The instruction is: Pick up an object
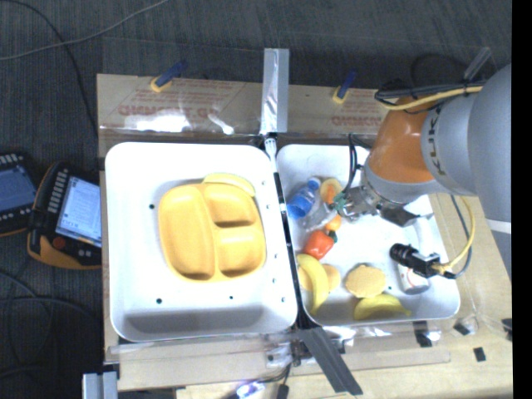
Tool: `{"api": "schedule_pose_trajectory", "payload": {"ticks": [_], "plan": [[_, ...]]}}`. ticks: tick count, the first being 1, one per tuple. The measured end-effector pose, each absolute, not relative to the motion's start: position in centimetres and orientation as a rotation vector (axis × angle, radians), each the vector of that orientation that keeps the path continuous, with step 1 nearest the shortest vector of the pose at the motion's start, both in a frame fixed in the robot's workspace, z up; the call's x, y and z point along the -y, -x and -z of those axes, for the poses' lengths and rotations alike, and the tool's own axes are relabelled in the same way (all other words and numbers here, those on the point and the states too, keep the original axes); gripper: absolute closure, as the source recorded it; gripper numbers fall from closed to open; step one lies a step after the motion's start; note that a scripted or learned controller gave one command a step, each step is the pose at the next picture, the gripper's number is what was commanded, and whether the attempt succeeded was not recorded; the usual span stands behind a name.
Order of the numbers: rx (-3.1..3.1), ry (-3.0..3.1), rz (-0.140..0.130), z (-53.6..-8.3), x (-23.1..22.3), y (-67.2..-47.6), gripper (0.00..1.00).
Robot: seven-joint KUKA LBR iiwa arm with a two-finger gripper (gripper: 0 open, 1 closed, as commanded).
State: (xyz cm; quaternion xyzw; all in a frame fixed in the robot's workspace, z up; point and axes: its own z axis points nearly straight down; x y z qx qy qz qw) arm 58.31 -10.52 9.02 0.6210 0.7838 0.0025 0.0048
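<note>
My gripper [344, 205] is down in the right bin [445, 299], in its upper left part. Its tip sits against a small orange piece [331, 191] and close to a blue bottle [302, 199]. Just below it lies a red-orange pepper [318, 243]. Nearer the front of the bin are a yellow banana [312, 279], a round pale-yellow disc [364, 281] and a yellow wedge [378, 307]. The tip is too small and crowded to show whether anything is between its fingers.
The left bin [125, 223] holds a large yellow divided tray [212, 229]. A ridge where the two bins meet [285, 231] runs down the middle. A handheld pendant [66, 214] lies on the floor at the far left.
</note>
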Motion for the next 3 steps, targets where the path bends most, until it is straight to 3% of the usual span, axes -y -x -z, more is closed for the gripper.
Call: {"api": "schedule_pose_trajectory", "payload": {"ticks": [1, 2, 3], "plan": [[-2.455, -1.945, -0.015, -10.0, 10.4, -58.5, 1.0], [-2.679, -1.637, 0.003, -13.3, 14.1, -63.9, 1.0], [-2.555, -1.83, 0.001, -18.3, 8.8, -65.5, 1.0]]}}
